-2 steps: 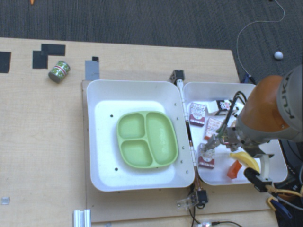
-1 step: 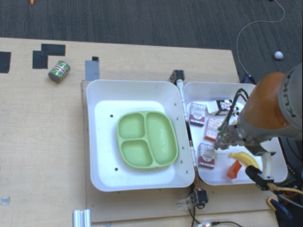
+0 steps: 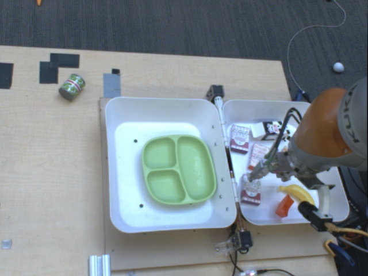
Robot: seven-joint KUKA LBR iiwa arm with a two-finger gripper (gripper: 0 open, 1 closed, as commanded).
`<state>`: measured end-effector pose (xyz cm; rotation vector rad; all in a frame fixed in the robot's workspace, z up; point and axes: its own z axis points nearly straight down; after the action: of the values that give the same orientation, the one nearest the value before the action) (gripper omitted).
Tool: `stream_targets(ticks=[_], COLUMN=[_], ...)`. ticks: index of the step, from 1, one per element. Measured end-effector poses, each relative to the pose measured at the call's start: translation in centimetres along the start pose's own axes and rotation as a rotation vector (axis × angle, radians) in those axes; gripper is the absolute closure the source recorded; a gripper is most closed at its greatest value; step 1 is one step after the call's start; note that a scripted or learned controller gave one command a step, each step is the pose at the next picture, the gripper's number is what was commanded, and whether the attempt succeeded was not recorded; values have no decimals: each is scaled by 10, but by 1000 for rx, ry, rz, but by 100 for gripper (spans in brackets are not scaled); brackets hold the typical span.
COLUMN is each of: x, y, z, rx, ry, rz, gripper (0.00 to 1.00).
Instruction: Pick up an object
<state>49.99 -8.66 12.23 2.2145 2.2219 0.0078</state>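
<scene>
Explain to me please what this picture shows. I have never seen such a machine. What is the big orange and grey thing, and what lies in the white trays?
One camera looks down at a slant on a bench. The orange and grey shape is a robot arm reaching in from the right. Its gripper hangs low over the right bin; I cannot tell if it holds anything. That bin holds small packets, a yellow banana and an orange piece. The left bin holds a green divided plate. A small can lies on the bench.
</scene>
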Motion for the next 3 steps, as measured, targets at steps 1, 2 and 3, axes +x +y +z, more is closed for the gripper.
stream_targets(ticks=[1,2,3], x=[5,7,7], y=[-7,-3,-3], z=[32,19,19], rx=[-14,-23,-22], ry=[2,4,5], rz=[0,-3,-3], gripper=[0,100,0])
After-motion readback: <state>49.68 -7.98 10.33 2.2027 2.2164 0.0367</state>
